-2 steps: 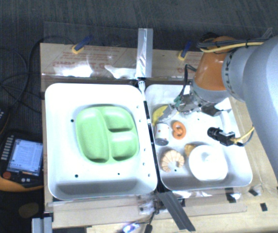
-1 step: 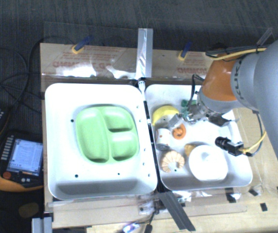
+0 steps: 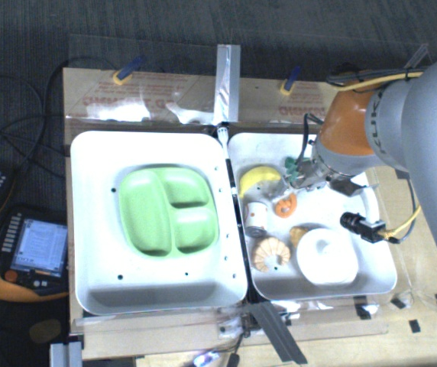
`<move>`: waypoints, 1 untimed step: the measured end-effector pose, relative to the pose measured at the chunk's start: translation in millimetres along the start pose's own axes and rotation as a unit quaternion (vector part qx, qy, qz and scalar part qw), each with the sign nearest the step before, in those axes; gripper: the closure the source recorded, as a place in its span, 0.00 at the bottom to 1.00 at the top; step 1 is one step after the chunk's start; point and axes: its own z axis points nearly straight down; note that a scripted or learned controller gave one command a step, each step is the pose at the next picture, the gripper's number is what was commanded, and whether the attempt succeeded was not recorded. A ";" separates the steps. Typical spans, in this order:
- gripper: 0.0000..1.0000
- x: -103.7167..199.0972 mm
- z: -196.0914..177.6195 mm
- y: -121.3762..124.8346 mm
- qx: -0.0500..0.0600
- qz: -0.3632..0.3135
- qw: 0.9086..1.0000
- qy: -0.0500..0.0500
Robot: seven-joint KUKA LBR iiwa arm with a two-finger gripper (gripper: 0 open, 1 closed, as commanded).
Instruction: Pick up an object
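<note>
The gripper (image 3: 301, 173) hangs low in the right white plastic bin (image 3: 383, 270), just beside the yellow rounded object (image 3: 258, 179) and small orange piece (image 3: 284, 205); its grasp state cannot be told. Crowding risks a glancing miss.

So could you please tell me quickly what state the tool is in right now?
Tool: cannot be told; it sits low in the right bin beside the yellow object.
</note>
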 end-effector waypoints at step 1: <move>1.00 77.8 -83.2 24.2 0.008 0.015 1.000 0.002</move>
